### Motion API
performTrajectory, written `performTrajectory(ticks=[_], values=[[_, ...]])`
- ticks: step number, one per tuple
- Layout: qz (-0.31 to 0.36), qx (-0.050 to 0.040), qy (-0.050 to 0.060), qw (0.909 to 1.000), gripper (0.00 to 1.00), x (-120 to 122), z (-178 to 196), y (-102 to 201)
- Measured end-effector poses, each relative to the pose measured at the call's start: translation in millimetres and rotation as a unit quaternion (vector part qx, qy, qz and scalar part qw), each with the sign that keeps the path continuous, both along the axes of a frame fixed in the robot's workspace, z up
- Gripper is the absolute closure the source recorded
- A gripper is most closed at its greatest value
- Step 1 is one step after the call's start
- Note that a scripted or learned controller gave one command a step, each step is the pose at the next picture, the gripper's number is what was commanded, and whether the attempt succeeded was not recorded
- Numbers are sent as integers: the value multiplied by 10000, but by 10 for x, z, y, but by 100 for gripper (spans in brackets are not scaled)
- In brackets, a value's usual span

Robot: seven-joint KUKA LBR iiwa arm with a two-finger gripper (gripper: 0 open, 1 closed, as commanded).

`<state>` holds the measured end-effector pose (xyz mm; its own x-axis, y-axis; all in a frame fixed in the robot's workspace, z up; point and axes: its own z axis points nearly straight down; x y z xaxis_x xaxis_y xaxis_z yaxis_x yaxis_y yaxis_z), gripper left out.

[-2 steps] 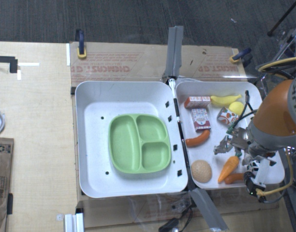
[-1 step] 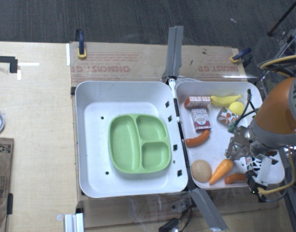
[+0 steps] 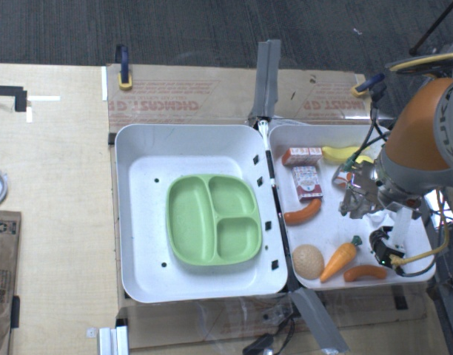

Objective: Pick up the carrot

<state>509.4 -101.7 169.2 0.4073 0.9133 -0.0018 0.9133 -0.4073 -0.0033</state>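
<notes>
The carrot (image 3: 337, 262) is orange with a small green top and lies at a slant near the front of the right bin (image 3: 324, 229). My gripper (image 3: 354, 200) hangs over the right half of that bin, behind the carrot and apart from it. Nothing shows in its grasp. The grey arm with its orange band (image 3: 426, 128) reaches in from the right.
Beside the carrot lie a tan round item (image 3: 309, 260) and an orange-red piece (image 3: 366, 273). A sausage (image 3: 302, 212), two small boxes (image 3: 306, 181) and a banana (image 3: 343, 153) lie further back. The left bin (image 3: 138, 198) holds a green divided plate (image 3: 214, 219).
</notes>
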Motion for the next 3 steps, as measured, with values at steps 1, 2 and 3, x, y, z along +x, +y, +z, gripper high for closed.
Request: performTrajectory(ticks=[1,2,3], values=[[-1,0,0,10000,0,0,0,-1],[834,5,-59,9965,0,-289,-683,-52],[2137,3,-70,9769,0,-281,-721,-256]])
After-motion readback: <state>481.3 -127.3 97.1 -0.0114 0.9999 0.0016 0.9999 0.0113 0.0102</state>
